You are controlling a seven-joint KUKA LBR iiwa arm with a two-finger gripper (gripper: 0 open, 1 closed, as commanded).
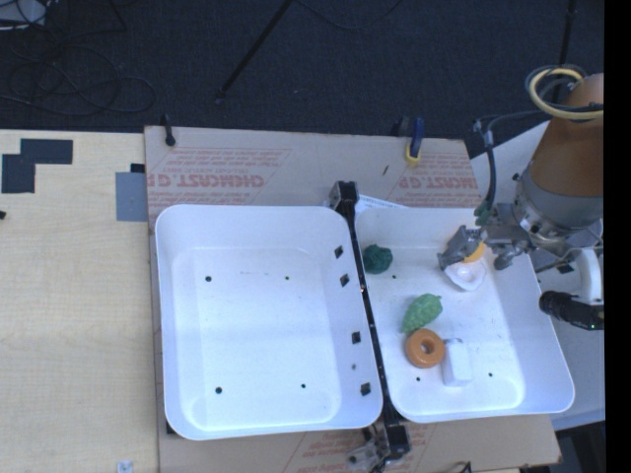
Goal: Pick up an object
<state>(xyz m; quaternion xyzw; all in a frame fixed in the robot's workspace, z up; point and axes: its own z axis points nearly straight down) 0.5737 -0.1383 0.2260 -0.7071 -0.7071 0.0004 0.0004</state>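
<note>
My gripper (476, 252) hangs over the upper right part of the right bin (532, 387), at the end of the grey arm coming in from the right. Directly under it lies a small white object with a yellow-orange part (465, 275), partly hidden by the gripper. A dark green lump (377, 257) sits near the divider at the bin's upper left. A light green leafy piece (422, 311) lies mid-bin, with an orange ring (425, 348) just below it. A white block (456, 361) rests beside the ring.
The left bin (197, 235) stands next to the right one, with a black divider strip (360, 304) between them. Both rest on a cardboard sheet (246, 170). A blue-and-yellow clamp (415, 141) grips the cardboard's far edge.
</note>
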